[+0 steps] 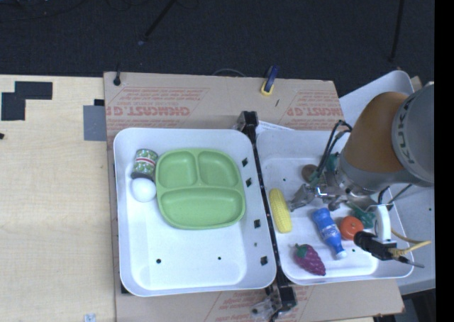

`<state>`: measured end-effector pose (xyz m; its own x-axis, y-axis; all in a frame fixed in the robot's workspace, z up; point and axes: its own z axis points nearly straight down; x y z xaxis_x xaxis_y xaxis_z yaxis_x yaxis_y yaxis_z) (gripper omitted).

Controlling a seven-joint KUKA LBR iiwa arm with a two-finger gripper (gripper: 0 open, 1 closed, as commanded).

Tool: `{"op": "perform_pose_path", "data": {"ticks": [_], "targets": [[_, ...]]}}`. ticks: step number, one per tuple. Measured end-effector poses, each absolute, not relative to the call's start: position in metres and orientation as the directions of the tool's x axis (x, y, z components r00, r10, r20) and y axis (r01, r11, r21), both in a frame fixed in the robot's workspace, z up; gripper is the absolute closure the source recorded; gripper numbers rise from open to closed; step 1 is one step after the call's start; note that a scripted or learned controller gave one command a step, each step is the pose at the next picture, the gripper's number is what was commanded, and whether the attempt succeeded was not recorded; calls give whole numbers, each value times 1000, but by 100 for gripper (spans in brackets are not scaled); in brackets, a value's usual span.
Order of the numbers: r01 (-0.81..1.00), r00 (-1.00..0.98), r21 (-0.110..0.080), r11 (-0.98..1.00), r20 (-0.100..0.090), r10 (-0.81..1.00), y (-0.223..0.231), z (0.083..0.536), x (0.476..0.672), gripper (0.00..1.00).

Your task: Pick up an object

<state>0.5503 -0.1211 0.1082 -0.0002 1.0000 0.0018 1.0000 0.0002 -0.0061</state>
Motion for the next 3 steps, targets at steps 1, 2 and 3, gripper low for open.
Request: {"op": "perform_pose_path", "data": {"ticks": [1,2,3], "targets": [[1000,2,-5,-2,2,1000,-119,86,550,0],[1000,9,-4,-9,2,1000,-121,97,550,100],[1000,8,1,-8,0,1000,-132,144,550,100]]}}
